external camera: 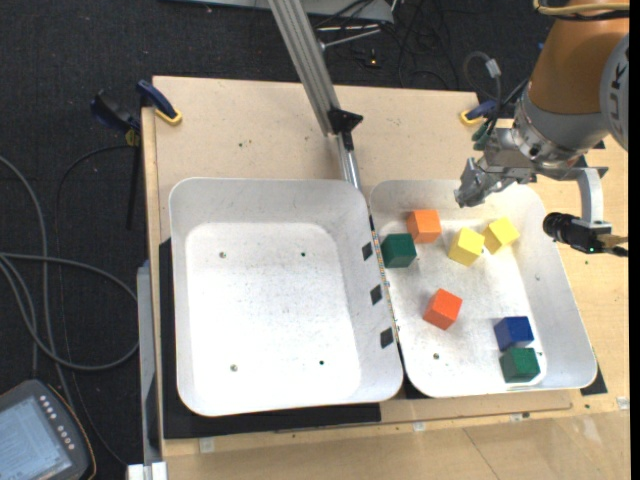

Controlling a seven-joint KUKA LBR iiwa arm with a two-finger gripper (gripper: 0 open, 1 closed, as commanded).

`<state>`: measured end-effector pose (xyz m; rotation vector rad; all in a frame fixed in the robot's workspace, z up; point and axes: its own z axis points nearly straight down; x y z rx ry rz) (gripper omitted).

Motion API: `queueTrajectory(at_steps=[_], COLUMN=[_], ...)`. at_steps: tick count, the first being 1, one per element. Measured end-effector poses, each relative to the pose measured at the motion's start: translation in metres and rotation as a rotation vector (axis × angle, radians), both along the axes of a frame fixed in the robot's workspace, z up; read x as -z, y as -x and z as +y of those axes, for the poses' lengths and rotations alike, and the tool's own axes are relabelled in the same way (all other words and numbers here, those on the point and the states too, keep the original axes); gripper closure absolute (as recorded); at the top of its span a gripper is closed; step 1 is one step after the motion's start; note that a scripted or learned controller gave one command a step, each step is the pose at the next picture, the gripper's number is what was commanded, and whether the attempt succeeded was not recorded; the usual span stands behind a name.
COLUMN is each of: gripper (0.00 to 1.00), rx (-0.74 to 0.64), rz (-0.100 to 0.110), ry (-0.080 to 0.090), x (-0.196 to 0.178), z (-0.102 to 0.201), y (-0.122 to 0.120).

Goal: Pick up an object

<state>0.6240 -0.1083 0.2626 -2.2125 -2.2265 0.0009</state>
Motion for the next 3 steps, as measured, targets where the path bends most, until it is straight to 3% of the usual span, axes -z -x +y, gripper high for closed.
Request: queueTrajectory(at_steps=[1,3], gripper=[1.00,1.00], rx=[-0.001,0.000], rz=[-0.001,0.000], ry=[0.000,0.000], x=[0.008,0.021], z=[0.059,0.147], y=[0.023,0.051])
